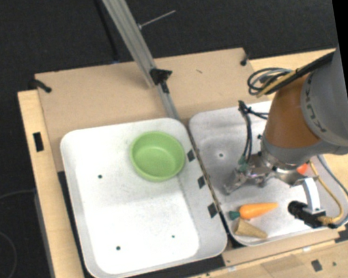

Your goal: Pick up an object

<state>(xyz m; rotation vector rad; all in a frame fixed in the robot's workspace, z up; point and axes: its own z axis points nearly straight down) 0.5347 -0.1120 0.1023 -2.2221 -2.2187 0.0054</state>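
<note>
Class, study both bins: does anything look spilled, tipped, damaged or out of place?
Nothing stands out. The green bowl sits upright in the left bin. The carrot and a tan wedge lie on the right bin's floor near its front edge, with the hand just above them.

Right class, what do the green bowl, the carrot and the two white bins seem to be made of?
Green bowl: probably plastic, an even matt green with soft shading. Carrot: looks like a moulded plastic toy, uniform glossy orange with a green stub. Left bin and right bin: likely plastic or coated metal; smooth white, the right one showing a dull sheen.
</note>
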